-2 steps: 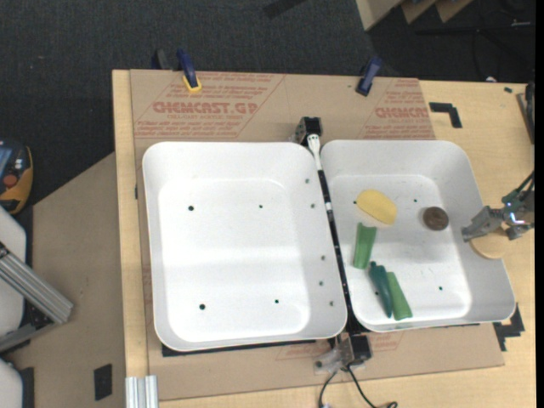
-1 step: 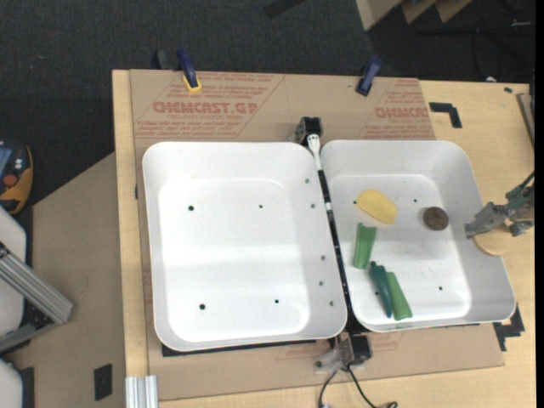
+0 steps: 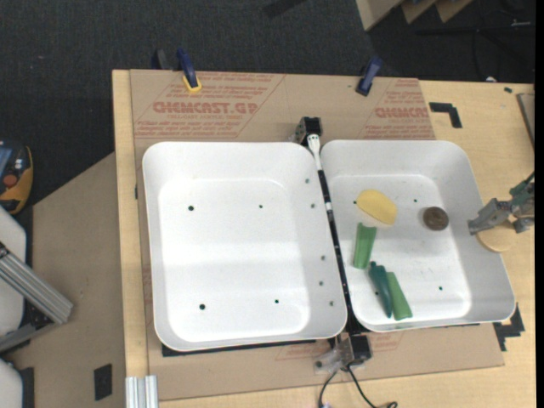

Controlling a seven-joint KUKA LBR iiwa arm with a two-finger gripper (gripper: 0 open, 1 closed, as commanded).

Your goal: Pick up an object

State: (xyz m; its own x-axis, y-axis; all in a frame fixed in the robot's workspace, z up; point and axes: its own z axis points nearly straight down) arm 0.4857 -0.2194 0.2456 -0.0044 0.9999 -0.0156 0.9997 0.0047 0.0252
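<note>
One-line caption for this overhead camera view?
Gripper at right bin's edge; yellow piece, green items and brown disc inside.

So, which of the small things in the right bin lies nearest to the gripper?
The round brown disc; the gripper is just beyond the bin's right rim, while the yellow and green pieces lie farther left.

Brown board (image 3: 280, 100) beneath the bins bears red printed lettering: "CHEMCAST GP" reads at the left, and a second, partly cut "CHEMCAST" at the right; smaller red lines beneath both are illegible
</note>
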